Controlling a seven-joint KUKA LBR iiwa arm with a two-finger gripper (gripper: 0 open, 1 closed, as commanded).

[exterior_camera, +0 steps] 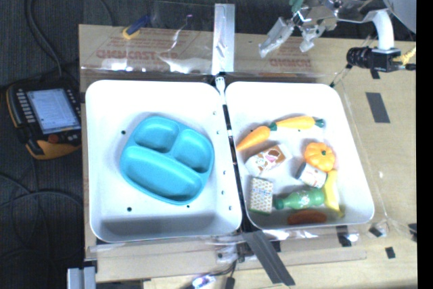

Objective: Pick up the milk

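Two white bins, milk carton's label unreadable, pincer spread, holding nothing

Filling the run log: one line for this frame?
claw: open, above bench behind right white bin | small white milk carton: in right bin, not held | left white bin: blue divided plate

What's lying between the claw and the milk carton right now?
In the camera view, the yellow corn and the right bin's far rim lie between the claw and milk carton.

Bright even light; bins glare; slightly soft.
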